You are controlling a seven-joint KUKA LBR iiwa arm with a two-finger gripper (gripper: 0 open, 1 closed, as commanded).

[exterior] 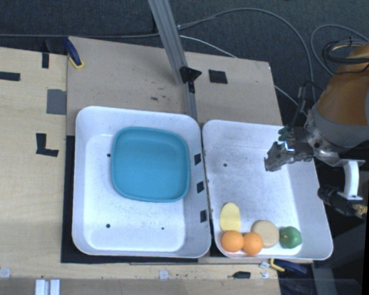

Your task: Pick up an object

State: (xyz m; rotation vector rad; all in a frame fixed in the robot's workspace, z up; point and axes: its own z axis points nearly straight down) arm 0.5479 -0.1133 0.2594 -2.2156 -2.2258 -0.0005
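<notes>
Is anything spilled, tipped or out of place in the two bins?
Nothing stands out. The blue plate lies flat in the left bin; the fruit pieces sit bunched along the near edge of the right bin.

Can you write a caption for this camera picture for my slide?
Robot gripper hovers over the right bin, fruit clustered at its near edge.

Grey arm (339,127), orange band, dark claw (278,159)

Right bin (309,185) floor open at centre, fruit cluster (254,235) crowding its near edge — blue plate (150,164) covering left bin.
</notes>
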